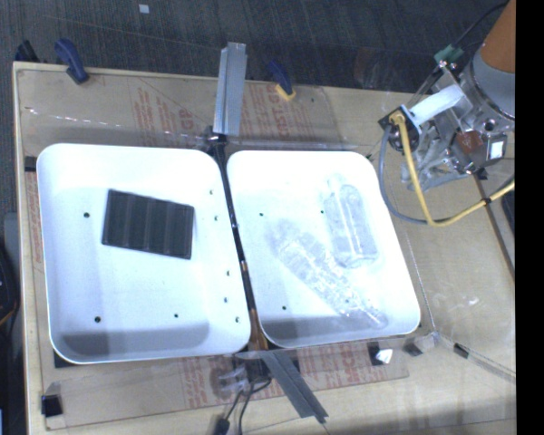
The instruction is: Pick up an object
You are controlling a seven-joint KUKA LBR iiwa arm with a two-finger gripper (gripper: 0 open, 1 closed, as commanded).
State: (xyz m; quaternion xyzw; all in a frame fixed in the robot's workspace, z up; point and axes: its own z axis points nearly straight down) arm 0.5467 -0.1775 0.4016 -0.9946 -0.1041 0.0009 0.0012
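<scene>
At upper right, beyond the right bin (pixel 394 243), the hand (pixel 431 148) hangs over the bench (pixel 471 270) with a yellow cable (pixel 426 208) looped beside it; its grip cannot be made out. Two clear bottles (pixel 352 225) (pixel 322 275) lie in the right bin. A dark ribbed pad (pixel 149 224) lies flat in the left bin (pixel 59 243).

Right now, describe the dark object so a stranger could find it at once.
Start at the left white bin. On its floor, up and left of centre, lies a flat dark ribbed rectangle. It is opaque, unlike the clear plastic bottles in the right bin.
</scene>
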